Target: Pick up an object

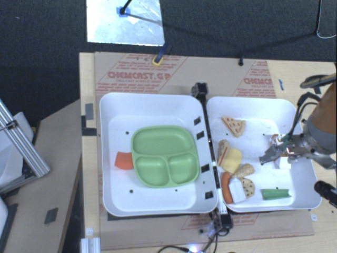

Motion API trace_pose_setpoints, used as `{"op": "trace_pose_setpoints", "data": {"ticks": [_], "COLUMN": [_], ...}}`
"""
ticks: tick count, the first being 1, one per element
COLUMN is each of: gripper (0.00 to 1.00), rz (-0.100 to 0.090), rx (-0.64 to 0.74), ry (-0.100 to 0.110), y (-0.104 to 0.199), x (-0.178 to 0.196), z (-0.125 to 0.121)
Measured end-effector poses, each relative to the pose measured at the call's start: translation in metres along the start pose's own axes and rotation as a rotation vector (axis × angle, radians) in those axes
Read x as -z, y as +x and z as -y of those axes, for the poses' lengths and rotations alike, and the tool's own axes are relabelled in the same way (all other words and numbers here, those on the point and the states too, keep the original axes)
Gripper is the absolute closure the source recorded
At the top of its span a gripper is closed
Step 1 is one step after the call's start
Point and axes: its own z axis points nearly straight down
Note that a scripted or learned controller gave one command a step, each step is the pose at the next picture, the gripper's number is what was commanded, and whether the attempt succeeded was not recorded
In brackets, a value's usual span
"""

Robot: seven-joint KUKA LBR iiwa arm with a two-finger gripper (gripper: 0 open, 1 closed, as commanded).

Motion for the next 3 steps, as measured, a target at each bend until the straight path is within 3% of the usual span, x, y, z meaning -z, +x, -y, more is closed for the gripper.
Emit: {"op": "trace_pose_setpoints", "data": {"ticks": [2,3], "gripper": [0.0,1.0], "rz": [0.0,0.002], "rx": [0.0,0.0], "ry": [-0.003,-0.006], "y": [0.009,0.009], "x": [-0.102,-0.09], "z": [0.002,0.001]}}
